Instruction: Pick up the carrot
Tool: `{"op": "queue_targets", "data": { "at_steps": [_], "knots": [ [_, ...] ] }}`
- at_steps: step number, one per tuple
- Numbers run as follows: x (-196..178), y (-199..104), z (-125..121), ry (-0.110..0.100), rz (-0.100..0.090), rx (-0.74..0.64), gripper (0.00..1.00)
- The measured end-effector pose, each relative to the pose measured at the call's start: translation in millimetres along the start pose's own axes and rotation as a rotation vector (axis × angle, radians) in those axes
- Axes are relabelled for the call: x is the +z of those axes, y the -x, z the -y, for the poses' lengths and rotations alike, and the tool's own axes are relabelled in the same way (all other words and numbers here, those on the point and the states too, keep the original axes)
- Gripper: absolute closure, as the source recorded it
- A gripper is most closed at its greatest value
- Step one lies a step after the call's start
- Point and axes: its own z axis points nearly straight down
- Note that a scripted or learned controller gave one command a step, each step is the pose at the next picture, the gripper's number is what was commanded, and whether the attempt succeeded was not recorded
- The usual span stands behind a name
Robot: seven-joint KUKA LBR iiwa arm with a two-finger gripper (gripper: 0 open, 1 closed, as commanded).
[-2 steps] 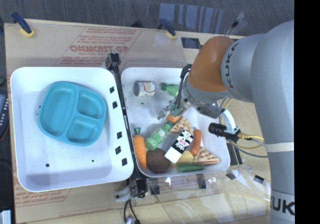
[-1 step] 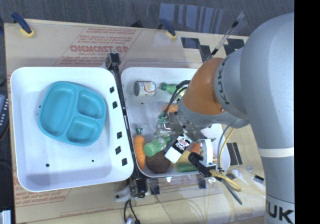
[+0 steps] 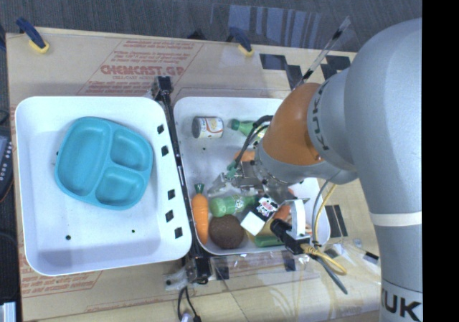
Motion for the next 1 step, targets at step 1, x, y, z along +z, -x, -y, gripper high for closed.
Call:
{"op": "queue_targets", "data": {
  "at_steps": [1],
  "knots": [
    [-50.4, -16.4, -56.3, 0.006, -0.001, 0.024, 0.0]
  ]
}}
